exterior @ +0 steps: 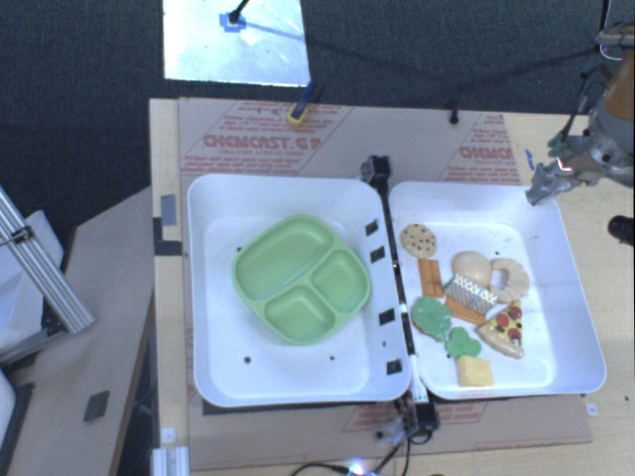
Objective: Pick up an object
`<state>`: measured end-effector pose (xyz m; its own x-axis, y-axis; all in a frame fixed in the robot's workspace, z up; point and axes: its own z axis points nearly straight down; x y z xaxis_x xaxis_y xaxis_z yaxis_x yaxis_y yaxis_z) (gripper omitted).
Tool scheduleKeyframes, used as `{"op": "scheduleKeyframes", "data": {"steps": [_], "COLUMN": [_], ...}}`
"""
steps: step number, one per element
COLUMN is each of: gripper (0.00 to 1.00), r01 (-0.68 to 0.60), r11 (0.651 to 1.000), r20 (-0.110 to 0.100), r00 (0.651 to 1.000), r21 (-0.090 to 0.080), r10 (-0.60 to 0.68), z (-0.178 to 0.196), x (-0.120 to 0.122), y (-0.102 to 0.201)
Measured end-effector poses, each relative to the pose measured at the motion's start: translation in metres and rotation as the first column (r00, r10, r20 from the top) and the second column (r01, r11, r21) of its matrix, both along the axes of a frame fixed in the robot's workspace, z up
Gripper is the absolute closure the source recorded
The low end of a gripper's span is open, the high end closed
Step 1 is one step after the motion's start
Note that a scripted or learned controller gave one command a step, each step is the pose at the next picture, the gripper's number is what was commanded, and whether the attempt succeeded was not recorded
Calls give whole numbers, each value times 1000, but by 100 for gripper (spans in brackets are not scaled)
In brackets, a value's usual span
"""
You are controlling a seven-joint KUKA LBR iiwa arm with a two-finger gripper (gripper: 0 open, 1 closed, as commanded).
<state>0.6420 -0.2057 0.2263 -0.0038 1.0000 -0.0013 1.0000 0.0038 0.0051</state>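
Nothing picked yet: gripper (547, 183) hangs at the right bin's (566, 246) far right corner, too blurred to tell its state. Toy food, e.g. cookie (419, 238) & pizza slice (504, 332), lies mid-bin, well apart. Approach, descent, grasp all left.

Green divided tray (302, 280) showing pale green; cookie (419, 239) showing tan with dark dots; cheese block (474, 371) showing yellow.
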Motion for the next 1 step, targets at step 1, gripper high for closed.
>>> {"op": "scheduleKeyframes", "data": {"steps": [1], "gripper": [100], "r01": [-4], "r11": [1000], "r20": [-4], "r00": [1000], "r21": [2], "r10": [4], "z": [6], "x": [-10], "y": [46]}}
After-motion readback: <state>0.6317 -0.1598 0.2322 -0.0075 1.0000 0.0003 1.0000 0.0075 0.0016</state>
